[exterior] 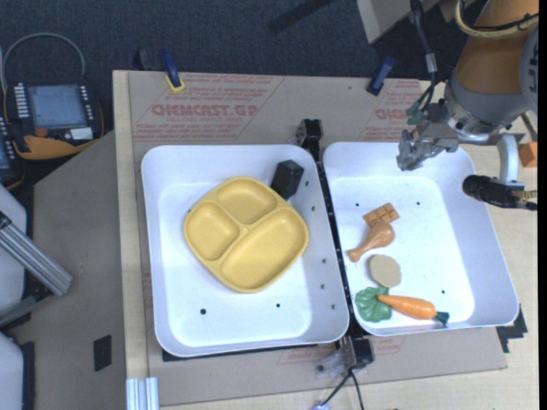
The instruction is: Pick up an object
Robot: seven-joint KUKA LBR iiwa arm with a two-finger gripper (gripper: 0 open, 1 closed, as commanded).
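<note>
Camera view: two white bins side by side.
Gripper [416, 154]: over right bin's [479, 254] far rim, jaw state cannot tell.
Objects: drumstick [373, 238], cookie [385, 270], carrot [410, 306], near-centre; floor around the far rim open.
Left bin [167, 254]: yellow divided plate [247, 232], black block [286, 178].

Glossy yellow plastic plate [246, 244], smooth white bins [171, 314]

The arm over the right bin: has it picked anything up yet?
Not yet. Done: the gripper has reached the right bin's far edge. In hand: nothing visibly. Left: the whole pick. The drumstick, cookie, carrot and green piece lie in that bin; the yellow plate in the left.
</note>
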